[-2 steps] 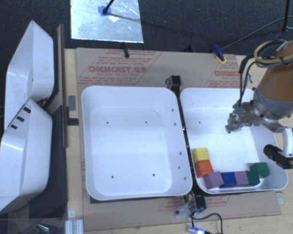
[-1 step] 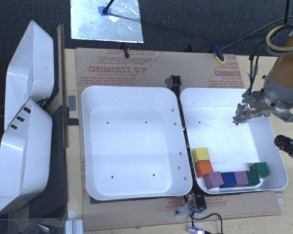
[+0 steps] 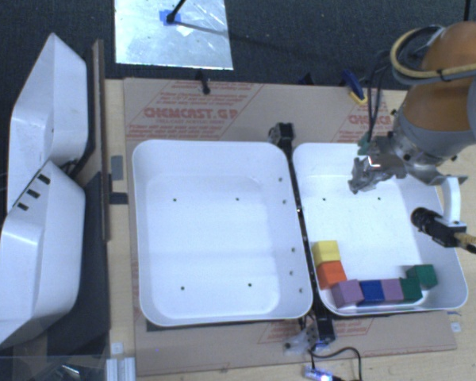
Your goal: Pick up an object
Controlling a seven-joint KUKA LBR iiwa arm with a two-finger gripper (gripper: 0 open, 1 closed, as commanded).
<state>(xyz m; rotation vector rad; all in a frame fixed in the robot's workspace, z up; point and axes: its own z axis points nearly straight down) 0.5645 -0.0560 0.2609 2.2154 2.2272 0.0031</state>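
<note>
Blocks: a row of blocks (image 3: 377, 286) lies along the near edge of the right bin (image 3: 333, 173), running left to right.
Way to go: toward 6 o'clock from the jaws (image 3: 363, 178).
Jaws: cannot tell.

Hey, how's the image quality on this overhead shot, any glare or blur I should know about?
Camera view: the foil sheet at top glares brightly; both white bins look evenly lit with soft shadows; the gripper is slightly blurred; the coloured blocks stay sharp enough to tell apart.
</note>
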